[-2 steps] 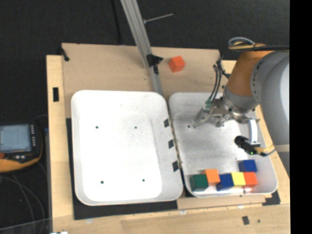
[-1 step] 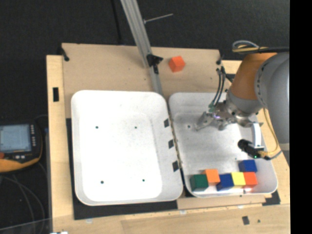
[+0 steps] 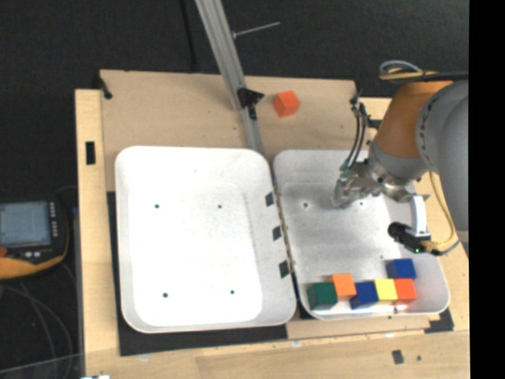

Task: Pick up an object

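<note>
— Blocks, where do they sit relative to the gripper (image 3: 345,196)?

— Well below it in the camera view, in a row along the near wall of the right bin (image 3: 316,235): green block (image 3: 321,294), orange block (image 3: 344,284), blue block (image 3: 365,294), yellow block (image 3: 385,290), a second orange block (image 3: 405,289) and another blue block (image 3: 402,268) just behind. A stray orange cube (image 3: 286,103) lies on the bench (image 3: 166,109), above and left of it.

— Is the gripper carrying anything?

— Nothing shows between its tips; how wide it stands I cannot tell, as it is too small and blurred.

— What might fail?

— I judge that closing here would catch only bare floor. The blocks touch each other and hug the wall, so a finger could land on a neighbour or the rim and shove rather than grip.
</note>
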`<act>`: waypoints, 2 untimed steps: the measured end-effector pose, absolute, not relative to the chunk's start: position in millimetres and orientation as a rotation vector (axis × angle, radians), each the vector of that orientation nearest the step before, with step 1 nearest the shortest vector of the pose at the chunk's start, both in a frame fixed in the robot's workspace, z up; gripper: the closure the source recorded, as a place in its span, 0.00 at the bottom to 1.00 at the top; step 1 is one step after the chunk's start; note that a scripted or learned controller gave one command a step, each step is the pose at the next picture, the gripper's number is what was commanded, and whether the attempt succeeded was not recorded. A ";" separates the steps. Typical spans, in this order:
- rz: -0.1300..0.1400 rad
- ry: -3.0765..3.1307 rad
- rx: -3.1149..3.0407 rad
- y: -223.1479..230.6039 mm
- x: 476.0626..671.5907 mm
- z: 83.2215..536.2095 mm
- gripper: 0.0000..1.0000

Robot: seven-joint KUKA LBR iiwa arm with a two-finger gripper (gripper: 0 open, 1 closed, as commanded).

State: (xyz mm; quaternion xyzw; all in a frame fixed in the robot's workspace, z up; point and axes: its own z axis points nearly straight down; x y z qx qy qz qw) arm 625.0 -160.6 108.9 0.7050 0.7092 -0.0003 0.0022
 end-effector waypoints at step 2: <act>-0.001 2.220 2.220 -203.7 590.1 127.2 0.00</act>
